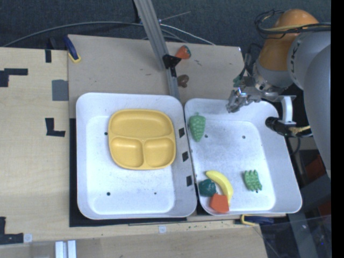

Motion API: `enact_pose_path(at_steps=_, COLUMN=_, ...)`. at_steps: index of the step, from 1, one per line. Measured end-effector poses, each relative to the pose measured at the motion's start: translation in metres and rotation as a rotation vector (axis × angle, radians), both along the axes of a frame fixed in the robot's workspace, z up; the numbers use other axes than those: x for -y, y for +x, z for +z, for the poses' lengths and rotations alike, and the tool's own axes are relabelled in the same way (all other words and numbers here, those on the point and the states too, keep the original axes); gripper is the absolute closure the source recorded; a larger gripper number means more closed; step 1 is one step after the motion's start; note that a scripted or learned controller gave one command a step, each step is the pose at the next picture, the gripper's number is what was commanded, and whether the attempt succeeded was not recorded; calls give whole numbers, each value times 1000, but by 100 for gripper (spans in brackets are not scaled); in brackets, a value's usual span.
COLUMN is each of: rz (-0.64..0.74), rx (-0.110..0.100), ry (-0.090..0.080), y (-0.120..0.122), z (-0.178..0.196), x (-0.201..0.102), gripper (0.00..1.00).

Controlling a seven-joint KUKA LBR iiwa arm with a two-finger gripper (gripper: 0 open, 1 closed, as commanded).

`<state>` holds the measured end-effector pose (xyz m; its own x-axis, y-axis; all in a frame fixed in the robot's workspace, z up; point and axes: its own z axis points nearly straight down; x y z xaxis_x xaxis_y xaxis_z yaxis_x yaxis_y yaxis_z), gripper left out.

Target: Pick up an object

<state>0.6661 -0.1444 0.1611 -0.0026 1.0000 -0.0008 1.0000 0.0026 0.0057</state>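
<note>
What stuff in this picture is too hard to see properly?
- Gripper, camera view: small, dark and blurred over the right bin's far rim, so its state cannot be told.
- Dark teal object, camera view: partly tucked behind the banana and orange block; its shape is unclear.
- Small green toy, camera view: too small to identify.
- Robot arm, camera view: cut off by the right edge.

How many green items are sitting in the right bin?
3. A light green grape-like bunch by the bin's upper left wall, a bright green spiky piece toward the lower right, and a dark teal chunk touching the yellow banana. Others could hide underneath.
</note>
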Motion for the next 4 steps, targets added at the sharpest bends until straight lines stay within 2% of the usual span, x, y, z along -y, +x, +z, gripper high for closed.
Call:
enact_pose_path(at_steps=2, rz=-1, rx=-1, ry=0, y=5, z=90, x=4, gripper=100)
enact_pose_path(at_steps=4, rz=4, rx=-8, ry=3, y=-32, z=101, x=-98, gripper=100)
